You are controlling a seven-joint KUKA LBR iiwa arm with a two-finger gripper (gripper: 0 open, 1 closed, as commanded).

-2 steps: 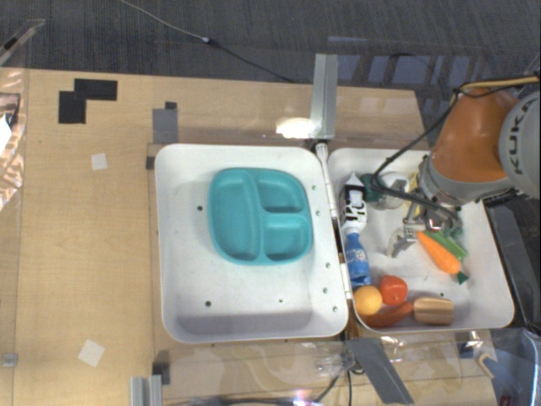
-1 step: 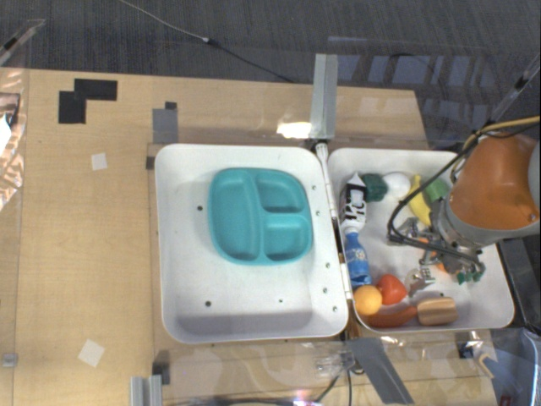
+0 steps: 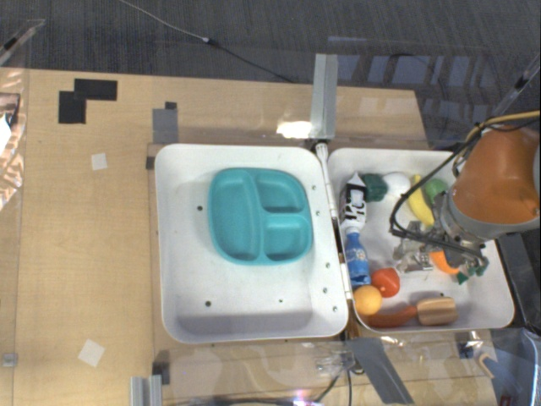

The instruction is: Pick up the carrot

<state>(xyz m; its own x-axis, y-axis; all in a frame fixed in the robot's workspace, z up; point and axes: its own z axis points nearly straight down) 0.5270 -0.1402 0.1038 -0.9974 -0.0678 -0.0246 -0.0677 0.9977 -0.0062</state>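
Note:
The carrot point(image 3: 445, 263) lies in the right bin point(image 3: 505, 299) near its right side. Only a small orange piece and a green tip show from under the arm. My gripper point(image 3: 425, 256) hangs directly over the carrot's left end, low in the bin, below the arm's orange band point(image 3: 500, 176). The arm's body hides most of the carrot, and I cannot make out whether the gripper touches it.
In the right bin are a black-and-white tube point(image 3: 355, 203), a blue bottle point(image 3: 357, 260), a red tomato point(image 3: 386, 282), an orange point(image 3: 367, 299), a sausage point(image 3: 393, 316), a tan block point(image 3: 436, 310) and a banana point(image 3: 418, 203). The left bin point(image 3: 182, 311) holds a teal divided plate point(image 3: 259, 215).

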